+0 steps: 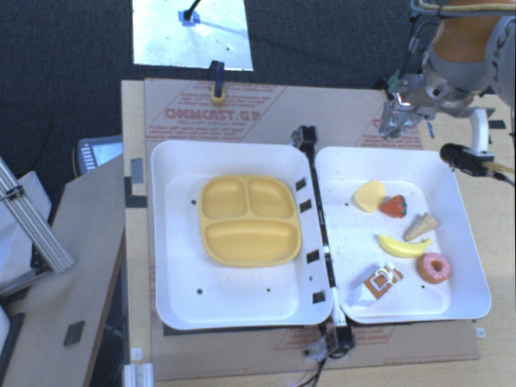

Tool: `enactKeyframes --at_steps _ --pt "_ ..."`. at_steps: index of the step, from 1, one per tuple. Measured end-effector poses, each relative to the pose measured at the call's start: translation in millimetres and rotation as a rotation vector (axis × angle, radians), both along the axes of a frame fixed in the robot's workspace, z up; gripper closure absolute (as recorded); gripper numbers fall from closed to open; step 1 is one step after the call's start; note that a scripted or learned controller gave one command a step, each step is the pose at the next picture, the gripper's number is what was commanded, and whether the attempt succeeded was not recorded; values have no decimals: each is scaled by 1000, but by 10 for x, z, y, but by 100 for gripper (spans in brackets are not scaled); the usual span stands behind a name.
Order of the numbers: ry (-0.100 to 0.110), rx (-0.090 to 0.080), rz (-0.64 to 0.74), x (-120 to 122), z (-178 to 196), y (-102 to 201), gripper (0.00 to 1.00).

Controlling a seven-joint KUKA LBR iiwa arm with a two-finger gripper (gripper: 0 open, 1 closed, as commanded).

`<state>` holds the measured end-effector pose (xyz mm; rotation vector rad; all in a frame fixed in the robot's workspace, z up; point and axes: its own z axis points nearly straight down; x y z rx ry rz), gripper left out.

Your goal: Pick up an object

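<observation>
My gripper (395, 125) hangs over the cardboard just behind the far rim of the right bin (472, 272), with nothing seen in it. In that bin lie a pale yellow round piece (370, 196), a red strawberry (393, 206), a tan wedge (419, 226), a yellow banana (403, 246), a pink donut (434, 268) and a small brown-and-white pack (382, 281). The round piece and strawberry lie nearest the gripper, a little in front of it.
The left bin (173, 216) holds a yellow divided tray (248, 220). A black clip strip (314, 216) runs along the seam between the two bins. Cardboard (242, 115) lies under both, with a yellow-and-black clamp (218, 83) at its far edge.
</observation>
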<state>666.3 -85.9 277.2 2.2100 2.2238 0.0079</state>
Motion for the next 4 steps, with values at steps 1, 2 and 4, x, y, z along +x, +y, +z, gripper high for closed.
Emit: enactKeyframes --at_steps 1,2,4 --pt "8 1 2 -128 -118 432 100" --pt "7 2 2 -171 -288 922 100" --pt "9 2 2 -462 -334 1956 100"
